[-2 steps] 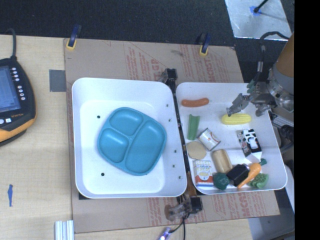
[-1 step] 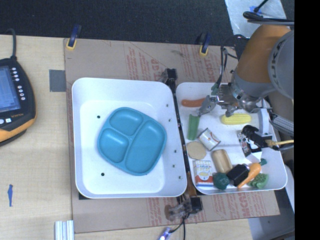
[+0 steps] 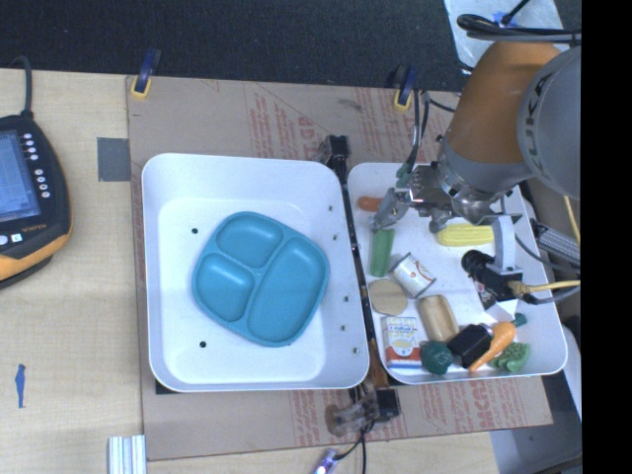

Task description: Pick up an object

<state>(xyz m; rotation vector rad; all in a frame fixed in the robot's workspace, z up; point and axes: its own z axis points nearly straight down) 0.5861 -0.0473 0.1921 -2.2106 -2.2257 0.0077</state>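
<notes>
- Two white bins sit side by side: the left bin (image 3: 158, 265) holds a blue divided plate (image 3: 261, 277).
- Right bin (image 3: 553, 358) holds cluttered items (green cylinder (image 3: 381, 251), corn cob (image 3: 464, 235), carrot (image 3: 494, 344)).
- Gripper (image 3: 390, 210) hovers above the green cylinder, fingers spread, gripping nothing.

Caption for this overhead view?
Gripper hovers over toy-filled right bin; blue divided plate sits in left bin.
</notes>
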